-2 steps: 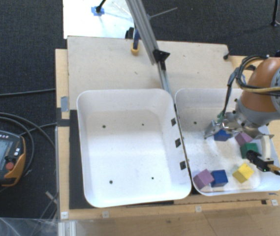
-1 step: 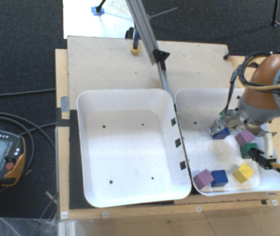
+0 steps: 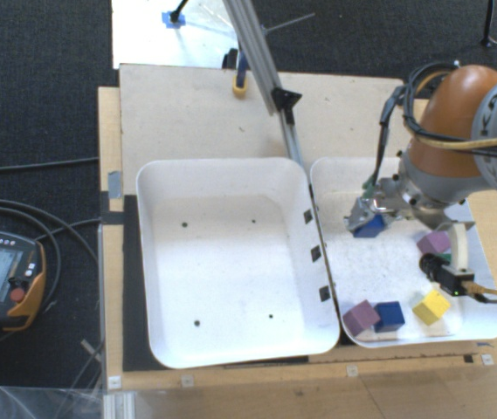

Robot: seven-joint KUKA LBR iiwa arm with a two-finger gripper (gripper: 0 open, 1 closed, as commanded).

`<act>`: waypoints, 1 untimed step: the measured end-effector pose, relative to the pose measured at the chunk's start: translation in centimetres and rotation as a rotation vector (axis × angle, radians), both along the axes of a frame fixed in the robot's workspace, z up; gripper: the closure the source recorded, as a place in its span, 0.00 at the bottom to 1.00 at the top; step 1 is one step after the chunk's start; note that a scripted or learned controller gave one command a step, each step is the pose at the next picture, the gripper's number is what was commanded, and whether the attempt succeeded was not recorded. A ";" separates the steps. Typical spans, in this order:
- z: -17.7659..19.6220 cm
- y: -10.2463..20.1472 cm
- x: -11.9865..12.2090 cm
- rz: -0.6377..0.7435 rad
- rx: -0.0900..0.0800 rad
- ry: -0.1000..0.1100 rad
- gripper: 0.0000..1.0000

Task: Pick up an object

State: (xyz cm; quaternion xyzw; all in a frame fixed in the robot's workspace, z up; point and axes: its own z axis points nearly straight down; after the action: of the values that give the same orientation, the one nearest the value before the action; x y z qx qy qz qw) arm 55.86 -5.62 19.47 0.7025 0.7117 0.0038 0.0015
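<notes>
Gripper [image 3: 369, 214] closed on blue block [image 3: 369, 226] over right bin [image 3: 493, 326], upper left; purple cube [image 3: 361, 316], blue cube [image 3: 390, 315], yellow cube [image 3: 431, 306] at 5 o'clock.

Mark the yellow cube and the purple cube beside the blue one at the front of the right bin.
yellow cube [image 3: 431, 306], camera view, top face.
purple cube [image 3: 361, 316], camera view, top face.
</notes>
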 end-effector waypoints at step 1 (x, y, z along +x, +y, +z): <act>-0.5 5.9 -7.4 -0.003 0.001 0.014 1.00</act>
State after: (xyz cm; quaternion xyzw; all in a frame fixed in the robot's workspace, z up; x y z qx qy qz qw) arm 48.43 0.27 18.93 0.7035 0.7107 -0.0007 -0.0036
